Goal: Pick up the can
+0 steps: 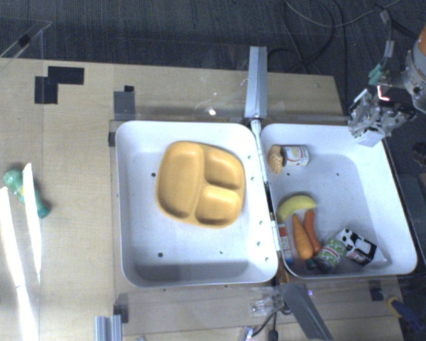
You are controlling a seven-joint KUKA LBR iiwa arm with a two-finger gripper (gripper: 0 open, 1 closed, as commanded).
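Note:
The can (295, 155), small and pale with a reddish label, lies on its side in the far left corner of the right bin (362, 183). A tan bread-like piece (275, 160) rests against its left end. My gripper (369, 125) hovers over the far right corner of that bin, well to the right of the can and apart from it. Nothing shows in its grasp.
The right bin also holds a banana (297, 204), two carrots (304, 236), a small green container (331, 253) and a black-and-white carton (359, 246) near its front edge. A yellow sectioned tray (201, 183) lies in the left bin (142, 247). A metal divider (256, 84) stands between the bins.

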